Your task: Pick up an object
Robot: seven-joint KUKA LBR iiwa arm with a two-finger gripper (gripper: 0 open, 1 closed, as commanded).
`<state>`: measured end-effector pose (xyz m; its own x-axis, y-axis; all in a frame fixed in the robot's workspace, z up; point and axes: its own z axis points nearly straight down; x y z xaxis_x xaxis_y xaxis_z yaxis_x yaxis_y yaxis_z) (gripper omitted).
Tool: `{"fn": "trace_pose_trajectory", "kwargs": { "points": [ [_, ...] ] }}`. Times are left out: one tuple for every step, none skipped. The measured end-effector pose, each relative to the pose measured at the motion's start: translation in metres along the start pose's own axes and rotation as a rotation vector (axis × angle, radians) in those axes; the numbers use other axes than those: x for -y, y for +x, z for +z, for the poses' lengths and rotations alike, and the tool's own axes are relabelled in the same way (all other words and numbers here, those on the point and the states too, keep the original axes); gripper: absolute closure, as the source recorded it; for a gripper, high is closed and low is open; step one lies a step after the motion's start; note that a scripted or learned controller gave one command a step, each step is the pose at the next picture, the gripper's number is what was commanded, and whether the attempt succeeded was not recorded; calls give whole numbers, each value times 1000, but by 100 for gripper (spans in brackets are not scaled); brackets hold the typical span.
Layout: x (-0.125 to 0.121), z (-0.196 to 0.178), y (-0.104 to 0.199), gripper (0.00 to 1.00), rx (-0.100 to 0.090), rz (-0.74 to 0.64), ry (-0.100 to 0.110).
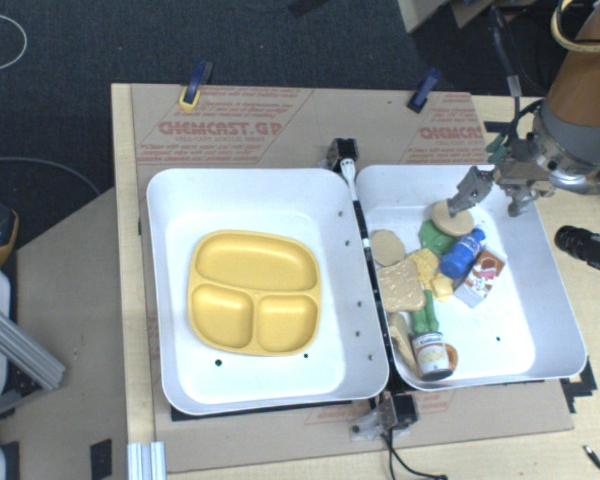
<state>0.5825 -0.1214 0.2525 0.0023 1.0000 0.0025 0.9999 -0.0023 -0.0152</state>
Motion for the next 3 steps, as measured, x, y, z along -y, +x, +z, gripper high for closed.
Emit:
{"fn": "trace_pose_trajectory", "kwargs": {
  "points": [
    [-2,-7,0,0,2,-2,-14],
    [5,51,-5,0,1,-1,-8],
    [7,114,-3,0,0,-1,-8]
  ]
}}
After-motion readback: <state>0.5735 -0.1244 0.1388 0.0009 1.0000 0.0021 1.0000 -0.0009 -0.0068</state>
